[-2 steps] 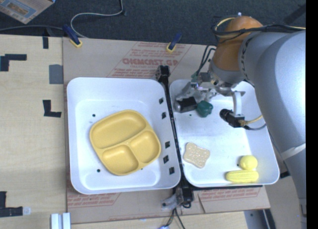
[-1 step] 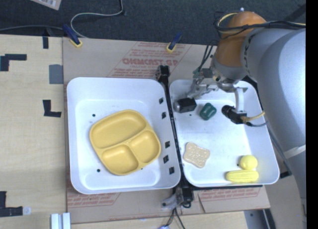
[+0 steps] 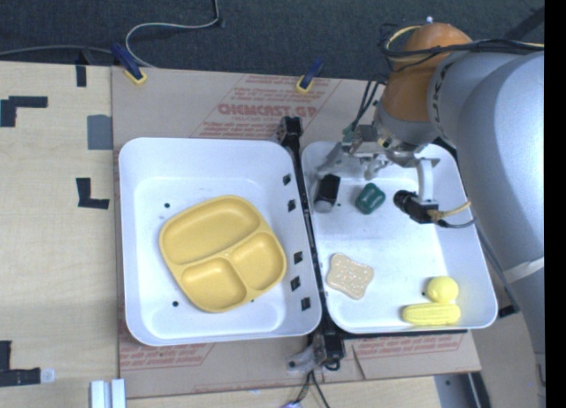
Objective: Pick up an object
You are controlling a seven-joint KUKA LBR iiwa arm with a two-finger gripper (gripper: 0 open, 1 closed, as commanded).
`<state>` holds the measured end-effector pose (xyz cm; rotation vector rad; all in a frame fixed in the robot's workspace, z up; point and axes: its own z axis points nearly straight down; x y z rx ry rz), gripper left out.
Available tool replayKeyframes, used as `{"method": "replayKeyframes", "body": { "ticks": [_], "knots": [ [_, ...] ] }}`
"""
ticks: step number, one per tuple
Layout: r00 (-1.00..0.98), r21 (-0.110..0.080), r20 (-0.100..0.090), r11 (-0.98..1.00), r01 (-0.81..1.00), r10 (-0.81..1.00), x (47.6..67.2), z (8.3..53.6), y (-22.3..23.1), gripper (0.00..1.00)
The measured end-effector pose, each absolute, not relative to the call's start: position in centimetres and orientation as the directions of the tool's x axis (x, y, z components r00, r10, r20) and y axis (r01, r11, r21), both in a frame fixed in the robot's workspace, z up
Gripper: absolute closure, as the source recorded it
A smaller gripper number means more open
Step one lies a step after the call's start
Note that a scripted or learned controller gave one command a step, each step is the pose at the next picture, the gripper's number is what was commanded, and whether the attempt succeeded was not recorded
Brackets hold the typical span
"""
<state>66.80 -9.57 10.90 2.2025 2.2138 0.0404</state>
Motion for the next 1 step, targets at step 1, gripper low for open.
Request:
{"method": "replayKeyframes", "body": {
  "ticks": [1],
  "knots": [
    [-0.001,0.004,-0.001,0.001,1.000,1.000,63.84,8.69,-11.04,0.00]
  ]
}}
